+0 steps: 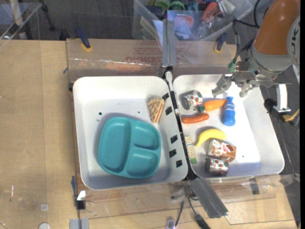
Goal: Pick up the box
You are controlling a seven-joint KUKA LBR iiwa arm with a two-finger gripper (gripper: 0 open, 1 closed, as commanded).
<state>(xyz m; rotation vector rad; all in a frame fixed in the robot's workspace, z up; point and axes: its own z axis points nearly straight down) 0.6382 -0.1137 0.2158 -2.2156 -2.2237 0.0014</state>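
Box (221, 150) lies flat near the right bin's (267, 147) front, long axis slanting left-right (banana (210, 136) touching). Gripper (234, 87) hovers apart, fingers spread, nothing held.

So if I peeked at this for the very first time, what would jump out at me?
Probably the big teal divided plate, lying in the left bin. Next, the colourful bunch in the right bin: a yellow banana, a blue bottle, an orange carrot and a little box with strawberries on it. Above that bin's far edge is the robot's gripper, under its orange band.
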